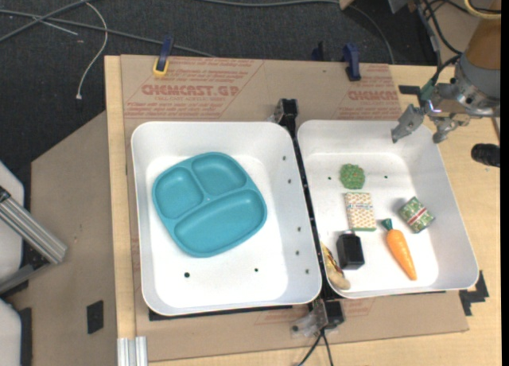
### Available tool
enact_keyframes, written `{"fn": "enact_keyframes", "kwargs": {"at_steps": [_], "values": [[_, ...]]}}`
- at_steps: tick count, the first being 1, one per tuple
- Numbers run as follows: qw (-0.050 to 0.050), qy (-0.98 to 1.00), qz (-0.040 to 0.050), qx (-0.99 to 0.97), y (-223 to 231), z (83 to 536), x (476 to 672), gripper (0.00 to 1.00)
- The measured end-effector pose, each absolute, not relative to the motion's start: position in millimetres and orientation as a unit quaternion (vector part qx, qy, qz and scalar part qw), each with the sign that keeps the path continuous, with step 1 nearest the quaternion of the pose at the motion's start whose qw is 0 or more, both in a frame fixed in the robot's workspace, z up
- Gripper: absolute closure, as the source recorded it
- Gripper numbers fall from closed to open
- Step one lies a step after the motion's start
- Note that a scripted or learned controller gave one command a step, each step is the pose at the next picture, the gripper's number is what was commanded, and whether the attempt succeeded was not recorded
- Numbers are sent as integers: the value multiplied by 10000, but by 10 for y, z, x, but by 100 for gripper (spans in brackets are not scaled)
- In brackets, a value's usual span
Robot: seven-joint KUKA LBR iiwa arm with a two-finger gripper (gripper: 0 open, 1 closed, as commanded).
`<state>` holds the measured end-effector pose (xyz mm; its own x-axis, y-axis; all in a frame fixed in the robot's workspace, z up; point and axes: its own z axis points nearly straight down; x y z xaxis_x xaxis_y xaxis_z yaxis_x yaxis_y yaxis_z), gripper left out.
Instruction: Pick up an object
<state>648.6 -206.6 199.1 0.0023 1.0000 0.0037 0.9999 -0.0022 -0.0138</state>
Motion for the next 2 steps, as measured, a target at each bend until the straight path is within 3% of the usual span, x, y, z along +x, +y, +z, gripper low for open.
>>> {"fn": "enact_keyframes", "kwargs": {"at_steps": [1, 2], "values": [[3, -7073, -1, -7069, -2063, 2071, 6518, 0], [35, -7077, 16, -7065, -2000, 1455, 6481, 0]]}}
